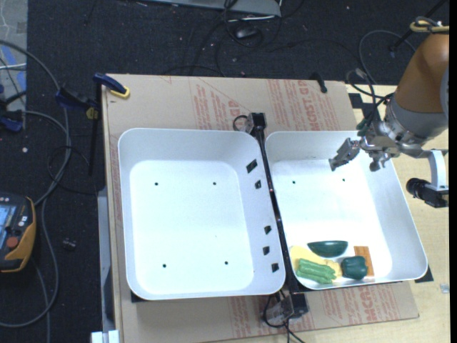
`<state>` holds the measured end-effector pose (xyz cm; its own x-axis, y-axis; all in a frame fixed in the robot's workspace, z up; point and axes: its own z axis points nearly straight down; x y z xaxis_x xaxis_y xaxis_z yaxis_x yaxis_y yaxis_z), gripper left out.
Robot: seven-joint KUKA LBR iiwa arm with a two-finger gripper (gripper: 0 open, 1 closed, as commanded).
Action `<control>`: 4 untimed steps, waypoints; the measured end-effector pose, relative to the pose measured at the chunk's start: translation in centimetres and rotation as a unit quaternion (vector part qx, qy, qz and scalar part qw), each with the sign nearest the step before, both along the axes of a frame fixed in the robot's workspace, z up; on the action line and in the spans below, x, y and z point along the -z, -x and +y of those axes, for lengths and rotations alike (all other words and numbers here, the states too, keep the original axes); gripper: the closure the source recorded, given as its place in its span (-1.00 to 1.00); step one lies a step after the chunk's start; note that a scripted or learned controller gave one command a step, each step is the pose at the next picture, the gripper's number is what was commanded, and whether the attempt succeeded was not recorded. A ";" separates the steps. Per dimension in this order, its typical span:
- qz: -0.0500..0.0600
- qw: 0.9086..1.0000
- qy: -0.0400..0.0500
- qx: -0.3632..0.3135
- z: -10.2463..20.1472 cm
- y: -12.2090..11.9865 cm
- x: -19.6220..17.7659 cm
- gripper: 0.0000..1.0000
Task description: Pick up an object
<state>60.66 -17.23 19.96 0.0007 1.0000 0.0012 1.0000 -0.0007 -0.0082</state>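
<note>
Camera view, desk: a cardboard-covered desk (pixel 214 102) carries two shallow white bins side by side.
Left bin (pixel 193 213): white floor with four small dark dots showing.
Right bin (pixel 335 199): holds a small cluster of objects, all gathered in its near part.
Dark green bowl-shaped piece (pixel 328 248): farthest of the cluster, lying over a pale yellow flat piece (pixel 303 253).
Light green ribbed object (pixel 315 270): nearest the bin's near rim, on the left of the cluster, just beside the yellow piece.
Dark green chunky object (pixel 353 267): on the right of the cluster, touching or overlapping an orange flat piece (pixel 363 254).
Arm (pixel 421 84): comes in from the right, orange band above a grey wrist.
Gripper (pixel 360 154): over the far right part of the right bin, well apart from the object cluster.
Jaws: appear spread apart, one finger reaching left and one to the right, with nothing between them.
Divider: a black strip with clips (pixel 268 206) runs between the two bins.
Surroundings: yellow-and-blue clamp (pixel 113 86) at the desk's far left corner; cables on the dark floor; an orange-edged device (pixel 16 231) at the left edge.
</note>
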 end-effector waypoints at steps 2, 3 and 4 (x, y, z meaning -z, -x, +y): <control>-0.001 1.000 0.000 0.000 -0.2 -0.4 5.8 -1.00; -0.002 1.000 0.000 0.000 -0.1 -0.3 11.1 -1.00; -0.004 1.000 0.001 -0.001 -0.1 -0.5 9.7 1.00</control>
<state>61.15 -17.38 10.22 -0.0005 1.0000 -0.0002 1.0000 0.0005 0.0007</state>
